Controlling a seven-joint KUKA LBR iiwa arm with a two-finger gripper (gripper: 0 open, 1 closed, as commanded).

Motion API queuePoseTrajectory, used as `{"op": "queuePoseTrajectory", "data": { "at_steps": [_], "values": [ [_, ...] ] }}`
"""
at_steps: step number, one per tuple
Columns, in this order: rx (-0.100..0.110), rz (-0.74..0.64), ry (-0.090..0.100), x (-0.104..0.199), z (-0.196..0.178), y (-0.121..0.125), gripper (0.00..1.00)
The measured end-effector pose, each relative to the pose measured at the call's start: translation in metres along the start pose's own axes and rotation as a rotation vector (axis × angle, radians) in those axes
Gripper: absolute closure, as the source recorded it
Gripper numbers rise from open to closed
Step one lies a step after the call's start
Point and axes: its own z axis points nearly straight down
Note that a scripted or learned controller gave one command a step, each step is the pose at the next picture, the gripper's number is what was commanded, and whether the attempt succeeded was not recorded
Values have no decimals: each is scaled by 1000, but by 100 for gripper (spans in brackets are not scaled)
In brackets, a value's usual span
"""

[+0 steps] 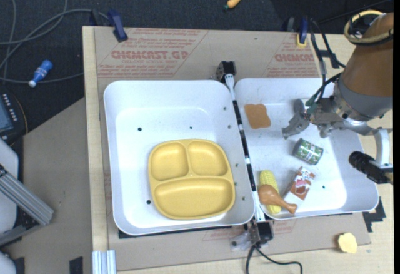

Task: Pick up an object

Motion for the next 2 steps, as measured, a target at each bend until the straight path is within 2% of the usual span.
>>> {"op": "queuePoseTrajectory", "data": {
  "at_steps": [1, 2],
  "values": [
    [6, 4, 1, -54, 96, 7, 0],
    [0, -2, 1, -34, 117, 26, 0]
  ]
}}
